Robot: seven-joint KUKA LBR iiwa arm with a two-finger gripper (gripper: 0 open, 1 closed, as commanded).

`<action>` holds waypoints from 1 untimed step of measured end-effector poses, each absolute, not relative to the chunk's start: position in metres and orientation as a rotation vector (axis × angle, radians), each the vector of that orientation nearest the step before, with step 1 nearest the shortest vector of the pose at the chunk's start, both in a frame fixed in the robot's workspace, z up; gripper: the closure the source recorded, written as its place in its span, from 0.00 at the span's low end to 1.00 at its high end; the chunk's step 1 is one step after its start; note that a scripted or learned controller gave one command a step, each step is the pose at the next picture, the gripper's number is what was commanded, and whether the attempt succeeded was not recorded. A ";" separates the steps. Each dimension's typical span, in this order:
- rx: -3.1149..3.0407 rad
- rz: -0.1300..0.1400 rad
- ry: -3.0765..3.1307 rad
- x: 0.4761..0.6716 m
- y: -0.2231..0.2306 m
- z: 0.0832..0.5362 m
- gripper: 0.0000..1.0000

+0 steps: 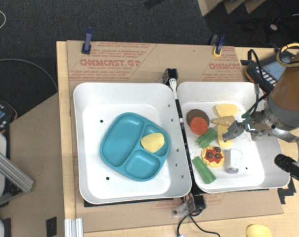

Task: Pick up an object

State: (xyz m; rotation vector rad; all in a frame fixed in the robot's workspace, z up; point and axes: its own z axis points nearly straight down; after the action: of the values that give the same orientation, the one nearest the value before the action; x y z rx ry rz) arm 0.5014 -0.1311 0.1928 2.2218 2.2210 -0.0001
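The right bin (253,179) holds several toy foods. Among them are a brown and red round piece (197,121), a yellow wedge (226,110), a green pod (206,138), a second green piece (204,170), a small pizza-like disc (212,155) and a white and grey cylinder (232,161). My gripper (234,131) reaches in from the right. It is low over a small yellow piece (222,132) near the bin's middle, just right of the green pod. The view does not show anything held in it.
In the left bin (90,98) lies a teal divided plate (125,147) with a yellow lemon-shaped toy (152,142) in its upper right compartment. A black divider rail (179,117) runs between the bins. Another yellow object (258,230) lies off the bench at the bottom right.
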 end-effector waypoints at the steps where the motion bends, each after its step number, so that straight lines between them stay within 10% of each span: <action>1: 2.212 0.012 2.210 0.486 -0.098 0.109 0.00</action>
State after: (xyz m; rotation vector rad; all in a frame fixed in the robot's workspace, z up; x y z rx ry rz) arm 0.4856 -0.0985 0.1089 2.2123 2.2105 0.0125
